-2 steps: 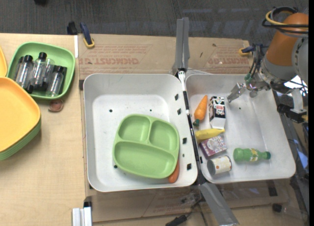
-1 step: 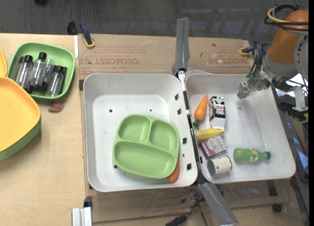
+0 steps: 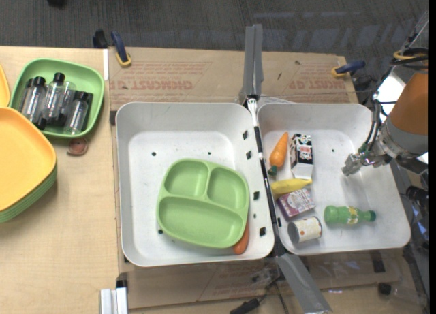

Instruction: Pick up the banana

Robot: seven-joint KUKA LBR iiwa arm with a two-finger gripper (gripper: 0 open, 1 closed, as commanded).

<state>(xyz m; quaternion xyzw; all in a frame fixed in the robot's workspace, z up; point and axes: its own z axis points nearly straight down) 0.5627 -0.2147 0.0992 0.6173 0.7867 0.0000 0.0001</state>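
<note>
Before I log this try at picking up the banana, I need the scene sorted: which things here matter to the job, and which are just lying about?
Part of the job:
banana, in the right bin
gripper, in the same bin, off to the banana's right, apart from it

Just lying about:
carrot
milk carton
purple packet
small can
green bottle
green divided plate in the left bin

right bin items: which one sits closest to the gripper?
The green bottle, lying on its side at the bin's near right, below the gripper. The banana and carton lie farther left.
</note>
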